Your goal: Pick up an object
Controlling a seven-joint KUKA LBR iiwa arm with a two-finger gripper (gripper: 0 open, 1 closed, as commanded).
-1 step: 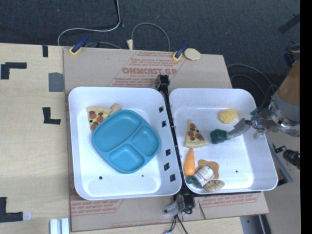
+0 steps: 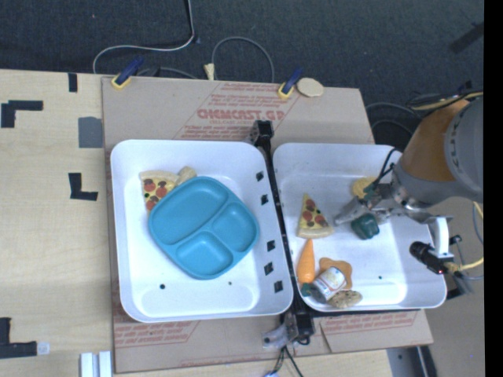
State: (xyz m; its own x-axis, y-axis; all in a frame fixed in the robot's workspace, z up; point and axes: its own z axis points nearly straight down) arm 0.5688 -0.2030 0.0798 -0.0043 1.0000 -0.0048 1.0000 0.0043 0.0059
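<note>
Crowding the near edge of the right white bin (image 2: 409, 293), a small labelled can (image 2: 330, 278), a flat tan cookie-like piece (image 2: 346, 296) and an orange toy carrot (image 2: 306, 261) lie touching or just beside each other; a grab there could catch two things or push them into the wall. Farther in, a toy pizza slice (image 2: 313, 217) lies flat near the divider, too thin for an easy grip. Mid-bin, the pincer (image 2: 363, 214) reaches in beside a dark teal rounded object (image 2: 365, 227), the likeliest target; whether it is clenched or released I cannot tell. That rounded shape may roll or squirt aside. Beyond sits a small yellow piece (image 2: 363, 185). In the left white bin (image 2: 126, 234) rests a blue divided plastic plate (image 2: 204, 226).
</note>
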